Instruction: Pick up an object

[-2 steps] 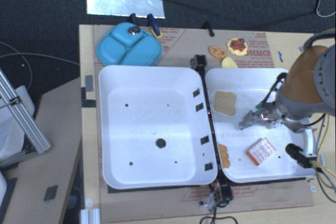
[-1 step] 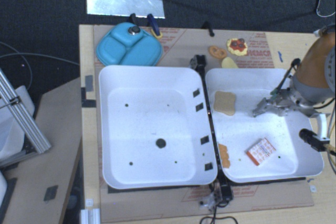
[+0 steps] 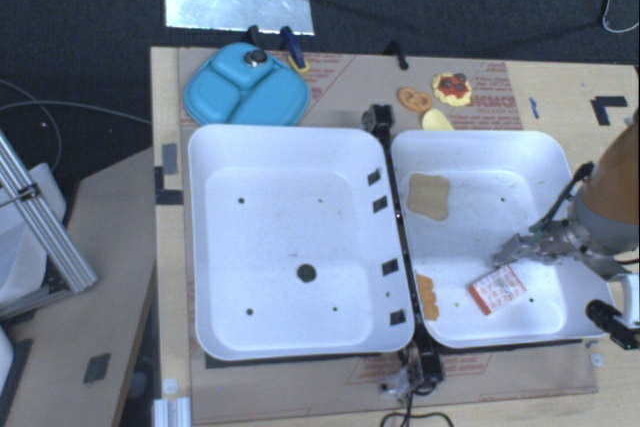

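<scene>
I hang over the right bin, my gripper low near its front right corner, just above the red-and-white packet lying there. I judge this the approach: my jaws stand apart, clamped on nothing, and next I must drop and straddle the packet.

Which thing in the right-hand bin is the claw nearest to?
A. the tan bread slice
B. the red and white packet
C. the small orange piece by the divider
B: the claw hangs just above the red and white packet, well apart from the tan bread slice.
</scene>
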`<state>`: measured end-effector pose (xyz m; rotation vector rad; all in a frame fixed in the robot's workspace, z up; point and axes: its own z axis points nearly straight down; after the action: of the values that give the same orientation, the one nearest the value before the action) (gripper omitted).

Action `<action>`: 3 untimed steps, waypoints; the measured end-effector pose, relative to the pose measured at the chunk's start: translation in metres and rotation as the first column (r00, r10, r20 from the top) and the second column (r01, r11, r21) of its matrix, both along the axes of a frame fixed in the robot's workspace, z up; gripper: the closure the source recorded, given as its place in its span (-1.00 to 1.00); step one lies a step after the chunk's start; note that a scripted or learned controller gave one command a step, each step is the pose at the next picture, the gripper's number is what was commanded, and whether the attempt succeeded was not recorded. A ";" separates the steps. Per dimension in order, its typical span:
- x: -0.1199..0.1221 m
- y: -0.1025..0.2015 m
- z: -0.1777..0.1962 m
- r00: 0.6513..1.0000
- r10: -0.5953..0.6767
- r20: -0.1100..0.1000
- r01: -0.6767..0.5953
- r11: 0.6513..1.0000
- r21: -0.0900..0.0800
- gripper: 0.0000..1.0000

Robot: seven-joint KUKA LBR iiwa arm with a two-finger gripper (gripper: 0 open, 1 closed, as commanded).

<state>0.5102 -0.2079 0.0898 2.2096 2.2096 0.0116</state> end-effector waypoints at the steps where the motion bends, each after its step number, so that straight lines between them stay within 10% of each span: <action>1: 0.022 0.020 -0.001 1.000 0.000 -0.008 0.000 1.000 -0.003 -1.00; 2: 0.000 0.086 -0.001 1.000 0.002 -0.001 -0.002 1.000 -0.003 -1.00; 3: 0.001 0.088 0.009 1.000 0.003 0.001 -0.003 1.000 -0.001 1.00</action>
<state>0.5113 -0.1200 0.0989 2.2059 2.2117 0.0121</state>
